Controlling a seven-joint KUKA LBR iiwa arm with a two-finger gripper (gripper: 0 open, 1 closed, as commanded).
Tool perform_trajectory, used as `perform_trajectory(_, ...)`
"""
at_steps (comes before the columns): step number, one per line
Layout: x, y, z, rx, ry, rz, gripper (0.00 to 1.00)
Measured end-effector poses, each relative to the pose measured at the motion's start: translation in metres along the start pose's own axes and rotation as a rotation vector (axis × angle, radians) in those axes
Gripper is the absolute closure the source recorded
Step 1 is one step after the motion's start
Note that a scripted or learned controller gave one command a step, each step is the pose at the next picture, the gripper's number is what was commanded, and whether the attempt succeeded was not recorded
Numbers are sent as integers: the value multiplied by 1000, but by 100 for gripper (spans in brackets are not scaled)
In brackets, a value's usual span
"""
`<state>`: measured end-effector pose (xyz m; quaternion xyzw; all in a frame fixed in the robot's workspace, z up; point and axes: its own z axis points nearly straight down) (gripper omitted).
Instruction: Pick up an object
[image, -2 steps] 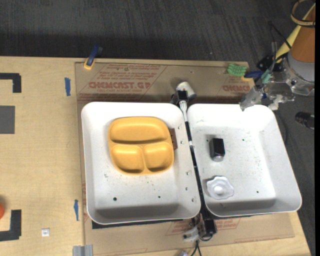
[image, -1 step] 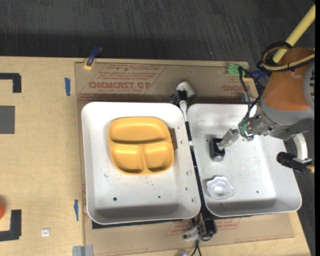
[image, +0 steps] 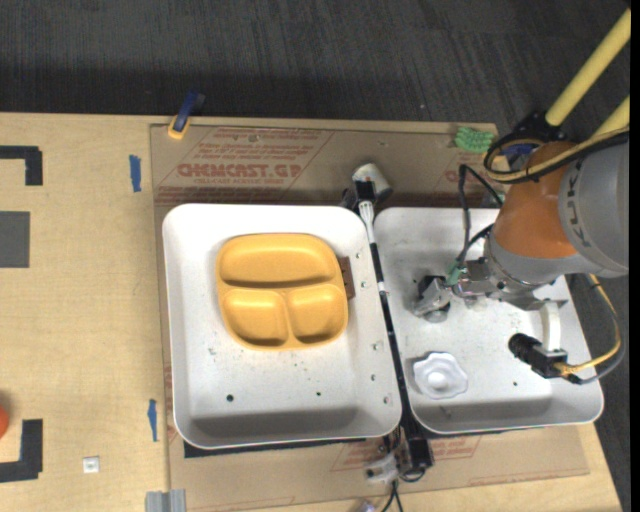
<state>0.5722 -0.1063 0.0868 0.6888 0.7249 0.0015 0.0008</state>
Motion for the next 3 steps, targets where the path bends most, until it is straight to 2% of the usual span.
perform_trajectory(1,9,34,2,0,-2,-252,0)
perform_trajectory(2,9,35,-9,-4,-2,-251,100)
perform_trajectory(3,49,-11,-98,3,-2,324,100)
